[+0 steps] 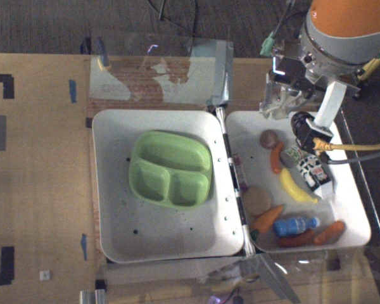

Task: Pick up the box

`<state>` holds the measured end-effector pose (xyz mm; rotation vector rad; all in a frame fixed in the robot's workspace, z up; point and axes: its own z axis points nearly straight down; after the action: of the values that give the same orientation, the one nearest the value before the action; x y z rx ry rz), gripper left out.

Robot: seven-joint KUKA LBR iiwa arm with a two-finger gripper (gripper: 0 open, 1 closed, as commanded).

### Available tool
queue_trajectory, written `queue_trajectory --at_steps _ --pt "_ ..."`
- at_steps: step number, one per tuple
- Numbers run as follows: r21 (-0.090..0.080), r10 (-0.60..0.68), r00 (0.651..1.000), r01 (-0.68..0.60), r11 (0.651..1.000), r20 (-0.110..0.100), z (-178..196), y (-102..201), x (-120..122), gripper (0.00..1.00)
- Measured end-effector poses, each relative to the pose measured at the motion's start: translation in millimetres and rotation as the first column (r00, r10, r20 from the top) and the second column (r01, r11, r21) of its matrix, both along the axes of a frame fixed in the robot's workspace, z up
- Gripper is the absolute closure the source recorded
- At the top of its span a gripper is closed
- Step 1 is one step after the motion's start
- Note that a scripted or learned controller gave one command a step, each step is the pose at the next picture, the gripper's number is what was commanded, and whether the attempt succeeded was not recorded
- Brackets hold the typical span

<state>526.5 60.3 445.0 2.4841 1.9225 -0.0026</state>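
Over the far rim of the right-hand shallow white bin (351,198): grey two-finger gripper (277,104), open or closed impossible to tell. Best shifted toward the view's lower right, then lowered straight, centred across the narrow width, clear of neighbours. Small black-and-white printed cardboard box (314,171) apart from it, near the bin's right wall, just beside a yellow plastic banana (296,187).

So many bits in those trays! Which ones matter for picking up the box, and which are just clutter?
For the job: the black-and-white box, beside the banana; the gripper, not yet on it.
Just lying about: banana, green plate, blue bottle, carrot.
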Motion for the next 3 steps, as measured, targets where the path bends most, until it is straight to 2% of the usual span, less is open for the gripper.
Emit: queue_trajectory --at_steps 3 --pt "-0.003 0.008 1.000 -0.008 1.000 0.003 30 4 2 1.00"
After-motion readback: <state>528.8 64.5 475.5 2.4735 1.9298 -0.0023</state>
